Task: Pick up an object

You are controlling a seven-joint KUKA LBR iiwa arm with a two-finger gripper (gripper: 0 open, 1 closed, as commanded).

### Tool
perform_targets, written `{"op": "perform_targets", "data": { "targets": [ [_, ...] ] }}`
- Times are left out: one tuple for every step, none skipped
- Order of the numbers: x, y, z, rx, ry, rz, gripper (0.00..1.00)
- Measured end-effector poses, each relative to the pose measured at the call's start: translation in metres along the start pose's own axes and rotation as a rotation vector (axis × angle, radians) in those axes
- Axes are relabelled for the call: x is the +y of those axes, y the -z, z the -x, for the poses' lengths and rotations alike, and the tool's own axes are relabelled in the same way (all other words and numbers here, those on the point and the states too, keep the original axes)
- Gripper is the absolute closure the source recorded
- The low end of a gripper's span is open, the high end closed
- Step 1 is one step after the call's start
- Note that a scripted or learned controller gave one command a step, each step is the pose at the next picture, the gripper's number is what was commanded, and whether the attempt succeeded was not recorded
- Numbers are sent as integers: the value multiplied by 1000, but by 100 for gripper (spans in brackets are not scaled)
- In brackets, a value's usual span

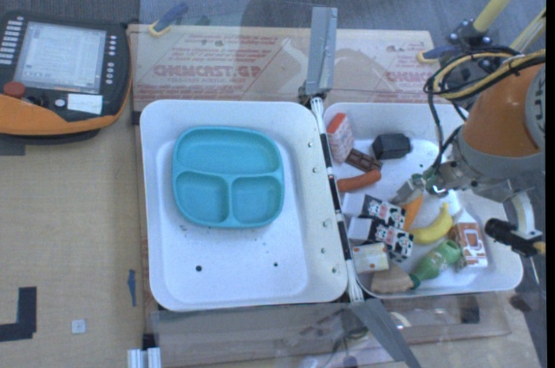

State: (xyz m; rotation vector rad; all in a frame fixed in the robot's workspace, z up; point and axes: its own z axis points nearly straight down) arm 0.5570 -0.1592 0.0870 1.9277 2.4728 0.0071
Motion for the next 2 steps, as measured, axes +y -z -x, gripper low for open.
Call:
{"op": "perform_targets", "data": {
  "targets": [
    [1,9,1,0,-2,2,100],
    [46,141,-66,2,87,-7,100]
  ]
}}
